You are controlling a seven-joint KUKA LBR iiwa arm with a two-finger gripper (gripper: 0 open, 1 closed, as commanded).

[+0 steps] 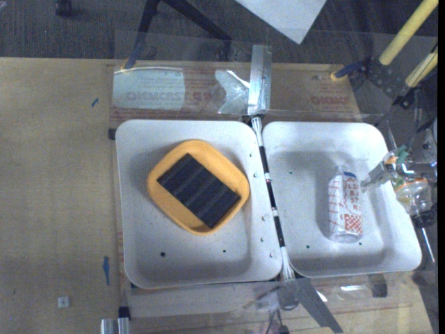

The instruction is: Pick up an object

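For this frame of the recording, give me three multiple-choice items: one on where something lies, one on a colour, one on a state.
1. Where does the red-and-white packet lie?
A. in the left bin
B. in the right bin
C. on the bare bench

2. What colour is the rim of the dark-panelled object?
A. yellow-orange
B. green
C. blue

3. How does the packet stand relative to the hand?
A. lifted clear of the bin
B. lying on the bin floor
C. hanging over the divider

Answers:
1 B: it rests in the right bin, towards its right wall.
2 A: a yellow-orange border frames the dark panel, in the left bin.
3 B: it lies flat on the floor, with the hand at the right bin's rim beside it.
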